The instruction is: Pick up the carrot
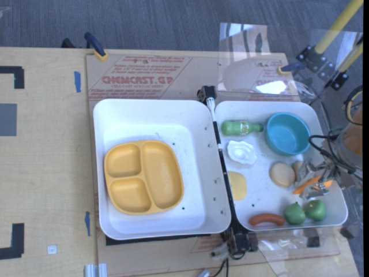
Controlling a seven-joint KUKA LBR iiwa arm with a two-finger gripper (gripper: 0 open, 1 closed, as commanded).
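Observation:
The carrot [307, 186] is a thin orange piece lying at a slant near the right wall of the right bin [260, 196]. It sits just above two green fruits [304, 211]. My gripper [314, 175] is low over the bin right at the carrot, a grey metallic shape with dark cables trailing off to the right. It overlaps the carrot's upper end, and part of the carrot is hidden beneath it. The arm's orange band [353, 143] is at the right edge of the camera view.
The right bin also holds a blue bowl [287, 134], a green bottle [241, 127], a white lump [241, 152], a tan round piece [282, 175], a yellow flat piece [237, 185] and a red sausage [266, 219]. A yellow divided plate [143, 176] lies in the left bin [150, 115].

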